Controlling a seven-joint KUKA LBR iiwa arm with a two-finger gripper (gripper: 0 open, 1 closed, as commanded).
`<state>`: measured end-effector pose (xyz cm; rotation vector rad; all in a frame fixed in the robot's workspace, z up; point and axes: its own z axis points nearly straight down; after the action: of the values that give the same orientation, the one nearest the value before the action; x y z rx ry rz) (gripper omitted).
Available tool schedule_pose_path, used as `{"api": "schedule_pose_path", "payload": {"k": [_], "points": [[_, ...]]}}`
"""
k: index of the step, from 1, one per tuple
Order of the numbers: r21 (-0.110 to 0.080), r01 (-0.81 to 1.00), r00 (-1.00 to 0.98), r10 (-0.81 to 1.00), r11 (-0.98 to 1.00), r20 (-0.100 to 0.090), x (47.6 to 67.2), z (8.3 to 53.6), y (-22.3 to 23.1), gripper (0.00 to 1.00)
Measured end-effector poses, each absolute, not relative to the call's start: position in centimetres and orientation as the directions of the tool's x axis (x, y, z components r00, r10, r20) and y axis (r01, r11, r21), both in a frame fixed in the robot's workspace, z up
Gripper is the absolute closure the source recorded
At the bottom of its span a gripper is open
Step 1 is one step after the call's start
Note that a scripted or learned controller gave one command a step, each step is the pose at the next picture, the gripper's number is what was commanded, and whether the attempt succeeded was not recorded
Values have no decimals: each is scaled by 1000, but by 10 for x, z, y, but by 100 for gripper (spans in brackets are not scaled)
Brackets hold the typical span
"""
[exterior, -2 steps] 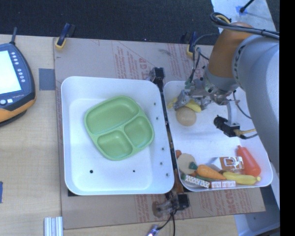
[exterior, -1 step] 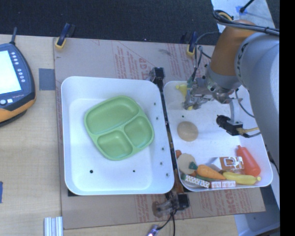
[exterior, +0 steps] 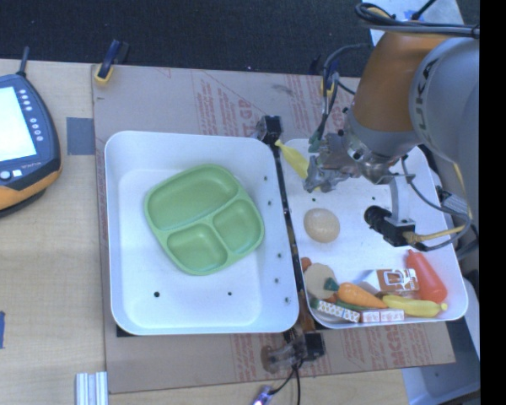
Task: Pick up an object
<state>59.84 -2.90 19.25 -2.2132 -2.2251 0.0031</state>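
My gripper (exterior: pixel 320 178) hangs low over the far left part of the right bin (exterior: pixel 452 306). Just to its left a yellow banana-shaped toy (exterior: pixel 293 159) lies against the bin's wall, touching or nearly touching the gripper. A beige egg-shaped object (exterior: pixel 321 225) rests a little in front of the gripper, apart from it. Along the near edge of this bin lie an orange carrot (exterior: pixel 358 294), a red pepper (exterior: pixel 427 278), a small printed box (exterior: pixel 393 280), a yellow piece (exterior: pixel 413 307) and a pale round piece (exterior: pixel 319 277).
The left bin (exterior: pixel 128 304) holds a green divided plate (exterior: pixel 204 218). A handheld control pendant (exterior: pixel 13 146) lies on the bench at far left. A black fitting with cables (exterior: pixel 390 225) hangs from the arm over the right bin.
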Motion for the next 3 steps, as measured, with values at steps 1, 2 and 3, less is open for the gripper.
{"api": "schedule_pose_path", "payload": {"k": [1, 2, 3], "points": [[-3, 1000, -4, 1000, 4, 0, 604, 207, 16, 100], [-3, 1000, -2, 1000, 2, 0, 655, 192, -52, 100], [-5, 1000, -7, 1000, 7, -1, 596, 192, 1, 100]]}}
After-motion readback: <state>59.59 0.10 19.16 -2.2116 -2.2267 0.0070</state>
